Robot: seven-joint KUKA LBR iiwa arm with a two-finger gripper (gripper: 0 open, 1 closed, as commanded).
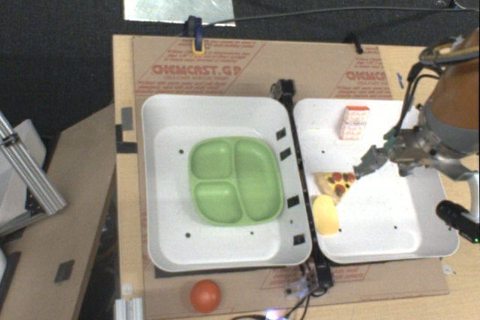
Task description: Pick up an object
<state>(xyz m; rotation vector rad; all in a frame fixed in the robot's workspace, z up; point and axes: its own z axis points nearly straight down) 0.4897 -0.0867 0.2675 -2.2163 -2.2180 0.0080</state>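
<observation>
Cardboard lines the bench beneath two white bins; the left bin carries a green divided plate. At right of frame, the end effector hangs low over the right bin, just beside a pizza slice lying above a yellow piece, with a small carton nearer the top. Whether it is wide or narrow cannot be told.

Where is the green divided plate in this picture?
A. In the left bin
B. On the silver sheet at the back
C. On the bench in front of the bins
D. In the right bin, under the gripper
A. The green plate lies flat in the middle of the left bin, while the gripper is over the right bin.
</observation>
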